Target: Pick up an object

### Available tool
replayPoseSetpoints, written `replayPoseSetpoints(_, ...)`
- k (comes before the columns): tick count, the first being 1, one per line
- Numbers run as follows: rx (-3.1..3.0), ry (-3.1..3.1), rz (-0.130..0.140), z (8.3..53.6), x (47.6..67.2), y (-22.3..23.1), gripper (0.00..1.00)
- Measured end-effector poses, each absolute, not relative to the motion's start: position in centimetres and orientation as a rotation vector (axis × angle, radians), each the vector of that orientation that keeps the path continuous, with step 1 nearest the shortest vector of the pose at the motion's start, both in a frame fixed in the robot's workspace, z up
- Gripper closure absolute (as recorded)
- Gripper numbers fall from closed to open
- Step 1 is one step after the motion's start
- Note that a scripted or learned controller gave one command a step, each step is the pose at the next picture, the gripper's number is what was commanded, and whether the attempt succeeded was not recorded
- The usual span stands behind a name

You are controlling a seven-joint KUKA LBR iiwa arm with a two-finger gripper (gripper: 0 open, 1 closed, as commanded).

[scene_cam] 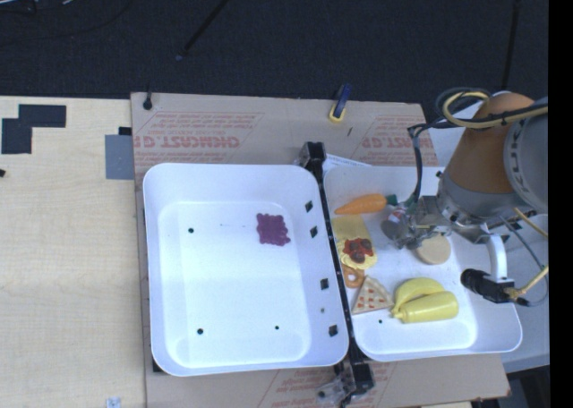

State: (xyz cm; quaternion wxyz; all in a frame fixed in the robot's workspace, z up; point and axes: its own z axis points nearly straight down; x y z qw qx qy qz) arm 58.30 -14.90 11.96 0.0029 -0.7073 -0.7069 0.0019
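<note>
Lying nearest: banana [424, 300] and pizza slice [370, 294] in right bin [501, 336]; reaching low into that bin with gripper [405, 223], between carrot [360, 205] and tan disc [434, 250]; jaw state impossible to tell; probably approaching still, needing descent and closing; resting farther: purple grapes [273, 229] in left bin [170, 218].

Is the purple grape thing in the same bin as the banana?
No, the purple grapes lie in the left bin, while the yellow banana lies in the right bin.
</note>
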Motion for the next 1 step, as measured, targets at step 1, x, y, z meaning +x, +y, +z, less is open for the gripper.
replayPoseSetpoints(1, -2.221, -2.218, 0.002, 12.23, 58.42, -14.95, 0.00)
